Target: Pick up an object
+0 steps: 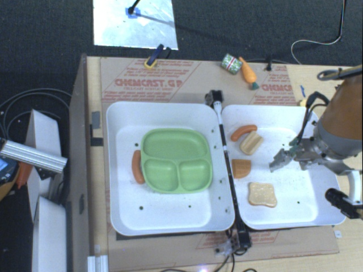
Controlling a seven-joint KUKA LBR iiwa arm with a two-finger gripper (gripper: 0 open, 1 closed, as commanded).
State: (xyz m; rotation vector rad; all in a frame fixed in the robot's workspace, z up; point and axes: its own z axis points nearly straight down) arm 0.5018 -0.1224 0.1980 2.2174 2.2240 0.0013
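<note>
Camera view: we see the gripper [282, 160] over the right bin [317, 211], its state unclear, toast [262, 194] at its seven o'clock.

We see the gripper [282, 161] low over the right bin [306, 211], near a sausage [244, 132], bread roll [250, 144], orange wedge [241, 168] and toast slice [262, 194]. In the left bin [122, 169], another sausage [136, 166] lies beside a green divided plate [176, 160].
</note>
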